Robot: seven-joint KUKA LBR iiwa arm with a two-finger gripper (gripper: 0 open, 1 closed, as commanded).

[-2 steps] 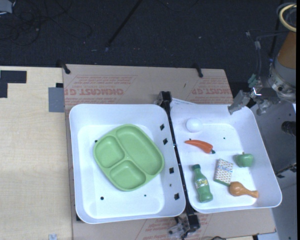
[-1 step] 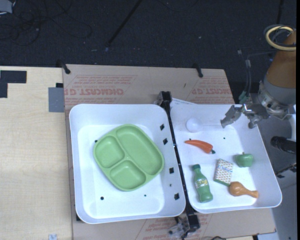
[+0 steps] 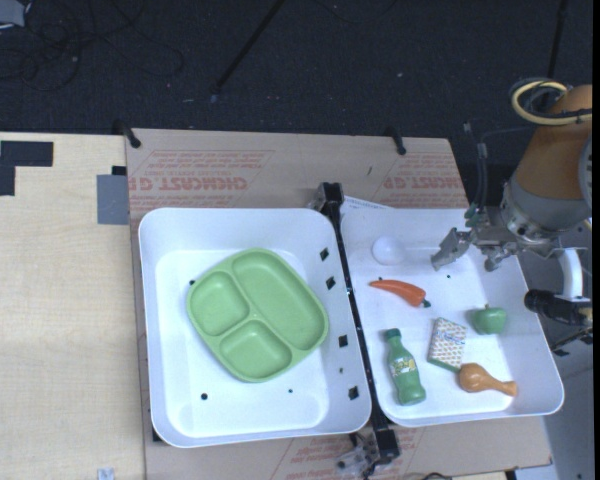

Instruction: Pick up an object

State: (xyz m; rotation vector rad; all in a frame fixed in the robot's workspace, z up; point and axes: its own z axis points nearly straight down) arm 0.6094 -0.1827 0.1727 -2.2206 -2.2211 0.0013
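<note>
Two white bins sit side by side on a cardboard sheet (image 3: 280, 168) over the pale wood bench (image 3: 50, 318).

Left bin (image 3: 170, 238): one green divided plate (image 3: 257, 314) with three compartments, lying flat and roughly centred, turned at an angle to the bin walls.

Right bin (image 3: 540, 388) — the loose objects:
- orange-red chili pepper (image 3: 400, 290), lying across the middle of the bin, pointing left toward the divider.
- green bottle (image 3: 403, 367) with a yellow label, lying near the front-left of the bin, cap end pointing away from the front rim.
- small patterned packet (image 3: 447, 343), just right of the bottle, tilted.
- green pepper-like item (image 3: 490, 319), right of the packet, near the right wall.
- orange gourd-shaped piece (image 3: 485, 379), near the front-right corner, just below the packet.
- pale round shape (image 3: 388, 250) at the back of the bin, hard to tell from the white floor.

Arm reaches in from the right, orange band visible above the wrist. Gripper (image 3: 475, 248) sits over the back-right part of the right bin — fingers spread apart, nothing between them. It is apart from all the objects; the chili pepper and the green pepper-like item are the nearest.
</note>
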